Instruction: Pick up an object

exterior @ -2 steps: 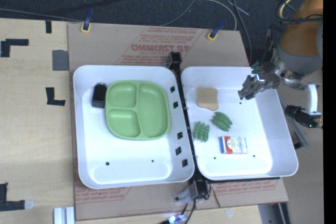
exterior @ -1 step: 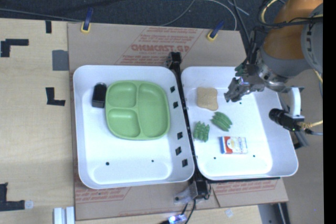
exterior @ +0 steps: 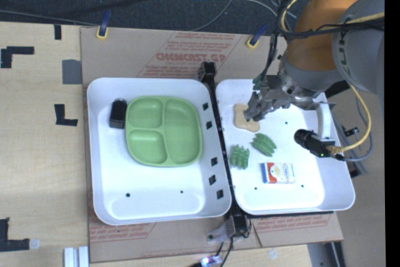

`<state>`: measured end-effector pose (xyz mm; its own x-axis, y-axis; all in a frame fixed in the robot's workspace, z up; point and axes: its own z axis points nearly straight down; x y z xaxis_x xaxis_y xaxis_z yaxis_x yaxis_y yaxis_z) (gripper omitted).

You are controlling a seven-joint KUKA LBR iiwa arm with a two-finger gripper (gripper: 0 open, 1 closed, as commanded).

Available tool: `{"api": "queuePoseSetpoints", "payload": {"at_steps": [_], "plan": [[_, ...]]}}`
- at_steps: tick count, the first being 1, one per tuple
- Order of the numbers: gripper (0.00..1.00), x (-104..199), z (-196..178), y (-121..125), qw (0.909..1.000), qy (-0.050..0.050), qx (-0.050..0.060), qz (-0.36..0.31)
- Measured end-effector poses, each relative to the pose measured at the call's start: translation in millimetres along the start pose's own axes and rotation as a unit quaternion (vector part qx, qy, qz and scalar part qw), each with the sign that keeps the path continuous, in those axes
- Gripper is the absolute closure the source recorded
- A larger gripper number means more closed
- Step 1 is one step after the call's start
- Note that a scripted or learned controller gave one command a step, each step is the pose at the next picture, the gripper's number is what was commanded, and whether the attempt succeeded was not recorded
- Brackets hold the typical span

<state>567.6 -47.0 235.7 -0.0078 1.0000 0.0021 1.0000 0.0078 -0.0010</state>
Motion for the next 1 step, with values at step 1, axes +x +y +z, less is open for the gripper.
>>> {"api": "queuePoseSetpoints", "payload": {"at_steps": [1], "plan": [[1.00,51.5,11.8,6.6,1.0000,-0.001,0.001,0.001]]}}
